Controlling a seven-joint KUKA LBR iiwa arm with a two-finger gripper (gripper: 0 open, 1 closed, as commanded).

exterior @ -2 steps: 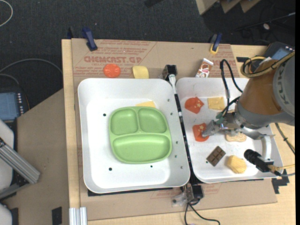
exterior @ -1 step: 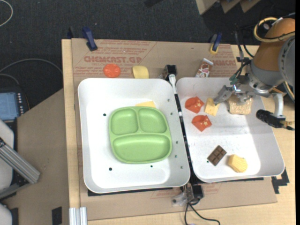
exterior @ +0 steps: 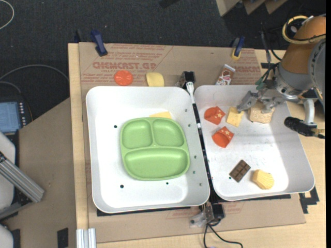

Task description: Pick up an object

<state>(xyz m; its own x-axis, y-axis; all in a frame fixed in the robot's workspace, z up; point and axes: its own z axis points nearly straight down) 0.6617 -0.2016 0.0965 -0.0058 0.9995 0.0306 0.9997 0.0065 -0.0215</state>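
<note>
Nearest me, at the front edge of the right bin (exterior: 305, 182), I see a brown chocolate bar (exterior: 239, 170) and a yellow block (exterior: 262, 179) just beside it, apart from each other.

Arm (exterior: 302, 50) comes in from the right, upper corner of view, orange band up top, grey wrist angled down and left twd the back of the right bin. Gripper (exterior: 257, 106) sits low over a tan bread-like piece (exterior: 261, 115) at the bin's back. Metal fingers (exterior: 245, 102) splay left of it; can't tell if they're open or closed, or whether the piece is betw them. It looks touching or just under the gripper, no more than that.

Count, right bin: 2 red pieces (exterior: 214, 114) (exterior: 223, 137), one nearer the back and one nearer mid; 1 pale yellow wedge (exterior: 234, 117) betw the back red piece and the bread; 1 bread piece; 1 chocolate bar; 1 yellow block. 6 items total.

Left bin (exterior: 103, 190): 1 green divided plate (exterior: 154, 149), 3 compartments, flat, abt centre. 1 yellow bit (exterior: 161, 115) peeking out behind the plate's back edge.

On the board behind the bins: 1 orange disc (exterior: 123, 78), 1 yellow lump (exterior: 154, 79) just beside it, 1 small carton (exterior: 225, 75) tilted nr the right bin's back-left corner. 2 blue clamps (exterior: 98, 42) (exterior: 238, 47) on the board's back edge.
</note>
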